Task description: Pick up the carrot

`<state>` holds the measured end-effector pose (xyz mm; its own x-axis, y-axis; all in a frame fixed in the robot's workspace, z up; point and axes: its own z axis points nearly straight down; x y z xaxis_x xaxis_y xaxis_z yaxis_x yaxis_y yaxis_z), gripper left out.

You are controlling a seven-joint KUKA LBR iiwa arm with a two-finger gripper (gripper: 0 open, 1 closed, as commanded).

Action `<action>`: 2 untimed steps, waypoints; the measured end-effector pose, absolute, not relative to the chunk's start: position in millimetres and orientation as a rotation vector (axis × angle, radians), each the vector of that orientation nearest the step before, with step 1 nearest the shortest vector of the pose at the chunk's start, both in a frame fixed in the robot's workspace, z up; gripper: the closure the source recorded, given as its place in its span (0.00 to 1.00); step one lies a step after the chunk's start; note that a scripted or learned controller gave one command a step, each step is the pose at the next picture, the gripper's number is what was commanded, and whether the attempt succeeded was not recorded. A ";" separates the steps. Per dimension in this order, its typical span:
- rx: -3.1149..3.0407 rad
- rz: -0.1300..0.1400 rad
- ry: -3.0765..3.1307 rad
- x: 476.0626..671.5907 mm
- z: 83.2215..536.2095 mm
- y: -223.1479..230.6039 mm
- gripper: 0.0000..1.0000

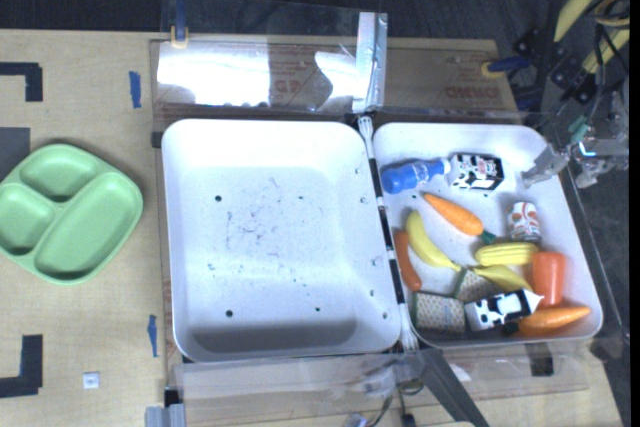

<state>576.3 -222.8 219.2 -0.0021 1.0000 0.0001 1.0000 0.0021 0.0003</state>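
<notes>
On your left sits the green divided plate point(66, 212), then the left bin point(200, 155), nothing in it to bother you. Now the right bin point(572, 215), and it's crowded: there's your carrot point(452, 213), lying slantwise near the middle, a banana point(432, 245) just beside it and the blue bottle point(412, 175) above. It looks like a hard, smooth, light toy, so it will likely slip; take it across the thick middle, not the tapered tip. Far right, the gripper point(560, 160) hangs over the bin's upper right corner, and you can't tell whether it's parted or closed
</notes>
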 end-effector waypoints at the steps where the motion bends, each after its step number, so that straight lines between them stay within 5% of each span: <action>1: 2.133 0.000 2.305 573.2 133.1 -154.5 0.00; 2: 1.747 0.003 2.608 593.0 86.7 -117.8 0.00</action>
<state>593.0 -117.8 86.7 -0.3803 0.9249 -0.0010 0.9249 0.3803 0.0030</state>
